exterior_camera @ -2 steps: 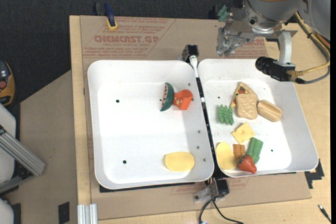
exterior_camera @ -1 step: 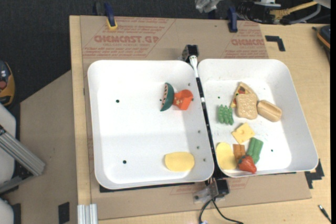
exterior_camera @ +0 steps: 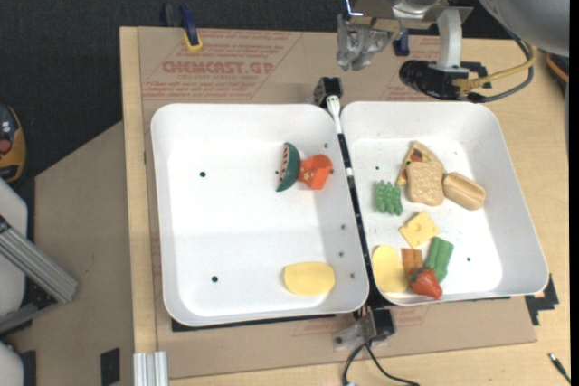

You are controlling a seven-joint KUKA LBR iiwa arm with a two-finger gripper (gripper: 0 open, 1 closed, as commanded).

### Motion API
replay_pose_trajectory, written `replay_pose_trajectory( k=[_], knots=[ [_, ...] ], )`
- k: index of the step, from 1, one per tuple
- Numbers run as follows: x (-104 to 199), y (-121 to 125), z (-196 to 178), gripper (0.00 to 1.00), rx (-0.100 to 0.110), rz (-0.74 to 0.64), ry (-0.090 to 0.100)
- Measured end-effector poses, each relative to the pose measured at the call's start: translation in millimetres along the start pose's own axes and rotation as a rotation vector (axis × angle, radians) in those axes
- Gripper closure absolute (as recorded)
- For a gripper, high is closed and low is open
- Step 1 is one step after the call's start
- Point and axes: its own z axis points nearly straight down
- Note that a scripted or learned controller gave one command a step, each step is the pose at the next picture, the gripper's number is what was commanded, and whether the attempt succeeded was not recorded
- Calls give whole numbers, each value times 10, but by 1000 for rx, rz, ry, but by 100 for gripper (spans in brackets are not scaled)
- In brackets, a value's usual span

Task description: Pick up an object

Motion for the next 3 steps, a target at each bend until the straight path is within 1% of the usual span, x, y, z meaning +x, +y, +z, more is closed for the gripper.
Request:
replay_pose_trajectory(
  k=[1,2,3],
  knots=[
    [518,148,708,100,0,-6,2],
    [1098,146,1236,100,-2,-7,2],
    [1193,-482,1752,100,3,-3,0]
  ],
)
